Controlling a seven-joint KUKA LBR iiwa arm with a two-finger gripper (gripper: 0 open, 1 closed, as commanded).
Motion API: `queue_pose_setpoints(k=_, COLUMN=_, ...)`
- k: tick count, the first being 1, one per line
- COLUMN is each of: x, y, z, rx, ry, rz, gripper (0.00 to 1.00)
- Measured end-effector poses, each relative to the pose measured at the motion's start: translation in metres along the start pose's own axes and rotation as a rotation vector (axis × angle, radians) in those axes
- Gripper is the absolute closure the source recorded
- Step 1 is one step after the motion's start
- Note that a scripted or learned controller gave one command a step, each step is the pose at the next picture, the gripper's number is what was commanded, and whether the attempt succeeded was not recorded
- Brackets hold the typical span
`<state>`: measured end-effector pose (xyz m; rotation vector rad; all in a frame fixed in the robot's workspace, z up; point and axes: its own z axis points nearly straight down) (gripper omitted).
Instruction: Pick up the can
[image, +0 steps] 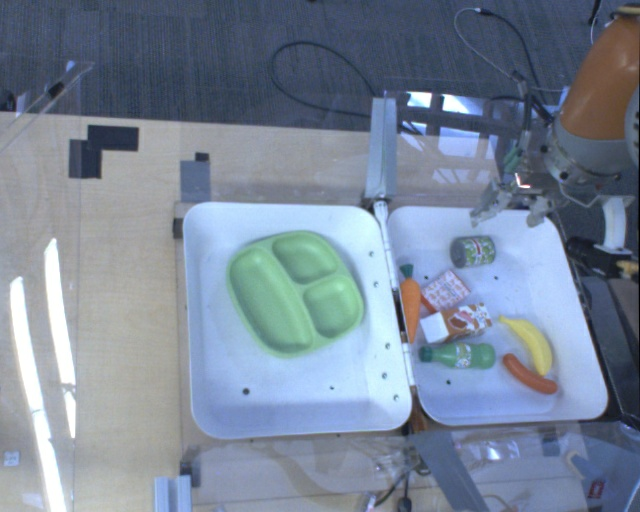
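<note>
The can (472, 251), grey-green with a dark label, lies on its side near the back of the right bin (575, 300). My gripper (514, 209) hangs above that bin's back edge, up and to the right of the can, apart from it. Its two fingers (487, 208) are spread, with nothing between them.
In the right bin lie a carrot (410, 305), a red-and-white carton (445, 291), a small packet (466, 320), a green bottle (458, 355), a banana (531, 343) and a sausage (529, 374). The left bin (205, 330) holds a green divided plate (295, 291).
</note>
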<state>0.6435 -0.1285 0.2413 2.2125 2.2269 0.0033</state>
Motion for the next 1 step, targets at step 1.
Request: queue_pose_setpoints(k=1, x=-0.0124, y=0.0251, z=0.144, rx=-0.004, ry=-0.001, rz=-0.034, gripper=0.0)
